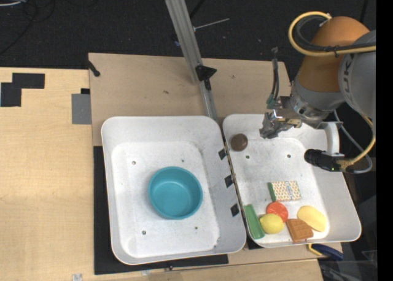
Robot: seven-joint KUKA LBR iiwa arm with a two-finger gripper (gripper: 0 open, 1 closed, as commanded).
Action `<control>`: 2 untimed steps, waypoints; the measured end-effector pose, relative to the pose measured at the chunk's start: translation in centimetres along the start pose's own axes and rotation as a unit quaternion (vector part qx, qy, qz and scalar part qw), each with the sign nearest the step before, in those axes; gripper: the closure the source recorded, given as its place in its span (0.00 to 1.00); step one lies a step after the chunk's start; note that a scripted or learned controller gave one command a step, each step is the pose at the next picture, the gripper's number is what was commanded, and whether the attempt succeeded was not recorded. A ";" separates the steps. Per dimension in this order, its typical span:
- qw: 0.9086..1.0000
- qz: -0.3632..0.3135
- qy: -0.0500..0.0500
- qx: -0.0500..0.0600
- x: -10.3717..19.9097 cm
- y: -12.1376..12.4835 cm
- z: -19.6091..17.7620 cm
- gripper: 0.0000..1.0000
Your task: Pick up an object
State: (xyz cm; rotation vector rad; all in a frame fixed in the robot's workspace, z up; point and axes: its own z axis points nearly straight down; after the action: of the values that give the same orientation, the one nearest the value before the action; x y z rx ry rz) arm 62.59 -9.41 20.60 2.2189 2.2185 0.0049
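Approach step: pincer [271, 127] poised upper right of frame, near brown ball [239, 142]; grip state unclear, nothing visibly held. Next: descend, close.

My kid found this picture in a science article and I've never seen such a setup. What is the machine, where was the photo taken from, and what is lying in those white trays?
It is a robot arm, grey with an orange band, reaching in from the right. At its end is a tool for grasping. The one camera sits above the bench, looking down at a slant.

The left bin holds a blue bowl. The right bin holds a small brown ball near its far corner and, at the near end, a green stick, a yellow lemon-like piece, a red one, a yellow piece, a brown block and a patterned square.

The tool hangs over the right bin's far edge; nothing is visibly held.
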 end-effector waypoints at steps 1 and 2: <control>1.000 0.000 0.000 0.001 -0.1 0.1 -3.7 1.00; 1.000 -0.002 0.001 0.003 5.0 0.3 -2.4 1.00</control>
State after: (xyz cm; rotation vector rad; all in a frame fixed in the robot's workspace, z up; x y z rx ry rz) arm 62.88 -4.38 23.04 2.2188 2.2261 -0.0002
